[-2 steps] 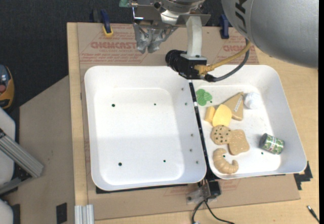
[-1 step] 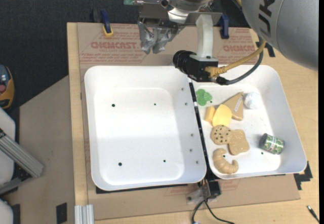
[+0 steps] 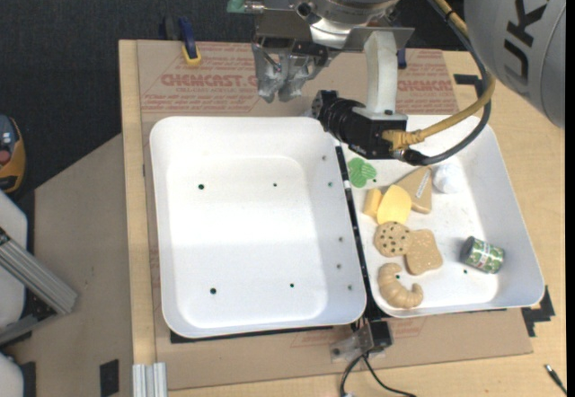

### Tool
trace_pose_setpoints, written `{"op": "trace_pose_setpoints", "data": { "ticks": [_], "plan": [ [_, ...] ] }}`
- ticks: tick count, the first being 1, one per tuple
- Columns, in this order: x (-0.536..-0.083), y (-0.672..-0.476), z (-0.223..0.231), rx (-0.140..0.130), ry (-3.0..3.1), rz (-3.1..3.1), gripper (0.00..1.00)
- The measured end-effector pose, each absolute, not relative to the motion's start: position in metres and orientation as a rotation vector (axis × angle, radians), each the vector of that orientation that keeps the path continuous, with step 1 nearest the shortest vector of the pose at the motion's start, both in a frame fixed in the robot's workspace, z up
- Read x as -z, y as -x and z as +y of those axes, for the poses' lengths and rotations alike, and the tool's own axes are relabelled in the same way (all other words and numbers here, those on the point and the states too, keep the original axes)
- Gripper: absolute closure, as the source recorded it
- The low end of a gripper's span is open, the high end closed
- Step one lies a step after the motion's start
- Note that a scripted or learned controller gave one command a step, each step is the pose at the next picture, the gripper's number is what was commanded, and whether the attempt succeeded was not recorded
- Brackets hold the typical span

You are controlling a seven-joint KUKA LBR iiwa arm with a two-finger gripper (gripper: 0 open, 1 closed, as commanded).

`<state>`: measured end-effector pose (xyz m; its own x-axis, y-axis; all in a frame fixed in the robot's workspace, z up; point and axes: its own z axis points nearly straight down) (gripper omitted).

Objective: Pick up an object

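Observation:
My gripper [image 3: 286, 79] hangs high above the cardboard behind the back edge of the left bin [image 3: 180, 233], with nothing visible in it. The right bin [image 3: 517, 233] holds the objects: a green leaf-shaped piece [image 3: 362, 172], a yellow wedge [image 3: 393, 204], a tan wedge [image 3: 416, 189], a small white item [image 3: 442, 178], a round chocolate-chip cookie [image 3: 390, 238], a tan toast-like piece [image 3: 422, 253], a croissant [image 3: 401, 287] and a small green can [image 3: 483, 254]. All of them lie well to the right of and nearer than the gripper.
A black fitting with a yellow cable [image 3: 359, 130] hangs over the divider [image 3: 352, 224] between the bins, near the right bin's back left corner. The grey arm [image 3: 530, 18] fills the upper right. A blue and yellow clamp [image 3: 189, 40] grips the cardboard's back left edge.

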<state>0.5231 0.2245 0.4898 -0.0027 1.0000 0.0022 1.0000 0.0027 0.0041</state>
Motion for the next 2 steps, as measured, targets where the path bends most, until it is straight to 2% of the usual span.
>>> {"op": "trace_pose_setpoints", "data": {
  "ticks": [1, 2],
  "plan": [
    [-0.538, -0.506, 0.224, -0.01, -2.217, 2.223, 1.0],
    [-0.395, -0.501, 0.224, 0.026, -2.227, 2.224, 1.0]
  ]
}}
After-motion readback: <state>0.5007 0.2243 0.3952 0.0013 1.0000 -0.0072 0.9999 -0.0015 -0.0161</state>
